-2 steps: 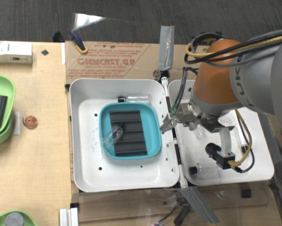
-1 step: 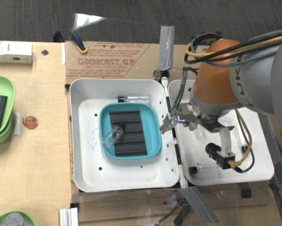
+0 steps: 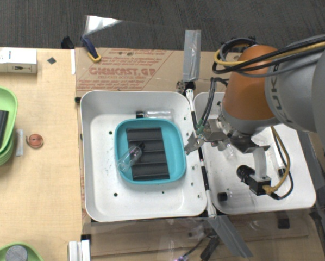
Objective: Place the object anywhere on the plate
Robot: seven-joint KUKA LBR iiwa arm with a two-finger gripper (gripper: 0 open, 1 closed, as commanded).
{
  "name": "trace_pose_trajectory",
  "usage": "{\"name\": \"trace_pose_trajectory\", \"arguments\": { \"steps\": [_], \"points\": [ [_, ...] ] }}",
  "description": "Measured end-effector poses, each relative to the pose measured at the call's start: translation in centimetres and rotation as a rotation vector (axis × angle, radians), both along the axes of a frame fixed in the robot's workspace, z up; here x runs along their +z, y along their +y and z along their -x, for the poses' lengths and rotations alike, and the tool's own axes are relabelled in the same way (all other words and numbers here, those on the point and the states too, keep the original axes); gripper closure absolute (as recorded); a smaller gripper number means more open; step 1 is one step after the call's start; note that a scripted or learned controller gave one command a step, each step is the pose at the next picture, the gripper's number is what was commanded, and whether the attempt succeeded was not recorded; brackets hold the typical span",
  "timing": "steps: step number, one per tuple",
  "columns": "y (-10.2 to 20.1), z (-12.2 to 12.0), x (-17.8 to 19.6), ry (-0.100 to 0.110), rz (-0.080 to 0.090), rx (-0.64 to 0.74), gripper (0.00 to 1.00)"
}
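While its jaws' state is unclear, a clear tube (image 3: 129, 157) lies on the teal plate (image 3: 179, 162).

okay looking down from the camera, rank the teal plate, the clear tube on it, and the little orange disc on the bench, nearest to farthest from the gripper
1. Teal plate: left bin, its right rim beside the gripper.
2. Clear tube: on the plate's left part.
3. Orange disc: on the wooden bench, far left.

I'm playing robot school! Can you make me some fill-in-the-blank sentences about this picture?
The plate is coloured ____.
The clear tube lies on the plate's ____ side in the camera view.
The plate sits in the ____ white bin.
The band on the arm is ____.

Missing words: teal; left; left; orange
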State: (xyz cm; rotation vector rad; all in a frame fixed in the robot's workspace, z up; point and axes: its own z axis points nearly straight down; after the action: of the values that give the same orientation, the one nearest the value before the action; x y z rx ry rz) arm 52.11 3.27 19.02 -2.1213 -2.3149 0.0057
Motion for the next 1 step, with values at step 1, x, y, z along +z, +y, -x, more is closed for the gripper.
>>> {"name": "trace_pose_trajectory", "arguments": {
  "steps": [1],
  "points": [
    [0.00,0.00,0.00,0.000,0.000,0.000,0.00]
  ]
}}
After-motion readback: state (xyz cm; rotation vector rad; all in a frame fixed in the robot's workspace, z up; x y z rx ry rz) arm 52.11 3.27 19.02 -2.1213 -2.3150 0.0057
